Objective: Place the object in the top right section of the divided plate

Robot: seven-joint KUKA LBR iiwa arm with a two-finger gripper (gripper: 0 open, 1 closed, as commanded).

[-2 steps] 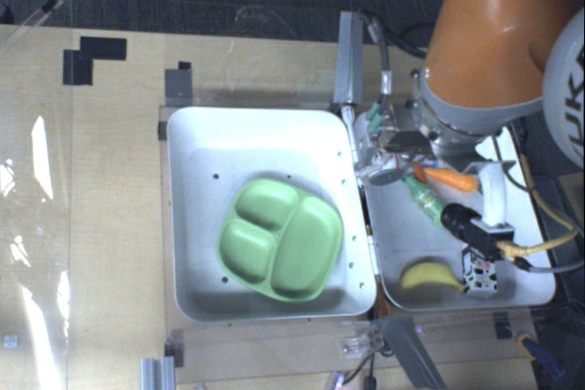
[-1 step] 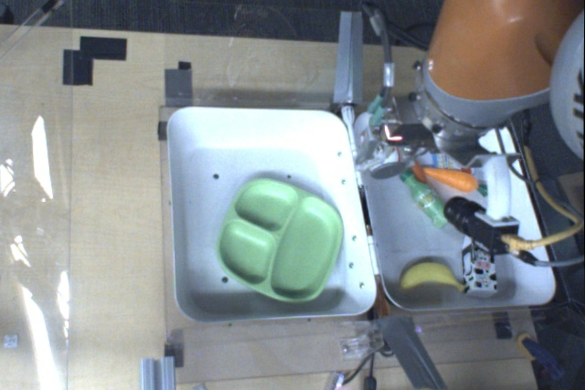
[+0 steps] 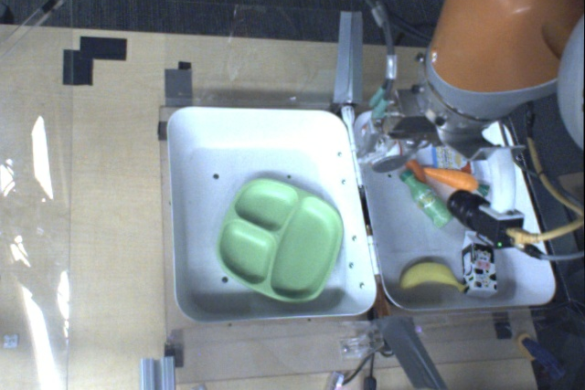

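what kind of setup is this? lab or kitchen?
Likely a robotics lab bench: two white bins side by side on a wooden bench, a robot arm overhead, and toy food like a banana beside a green divided plate.

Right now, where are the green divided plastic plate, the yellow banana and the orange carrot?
green divided plastic plate (image 3: 282,238), camera view, centre ridge.
yellow banana (image 3: 430,276), camera view, mid-body.
orange carrot (image 3: 450,178), camera view, middle of its length.

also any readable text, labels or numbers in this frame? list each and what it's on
None can be read.
Small white card with dark markings, in the right bin beside the banana: print too small and blurred to read.
Green divided plate, left bin, carrot, green bottle: no lettering seen.
Black tape marks on the bench: plain shapes, not characters.
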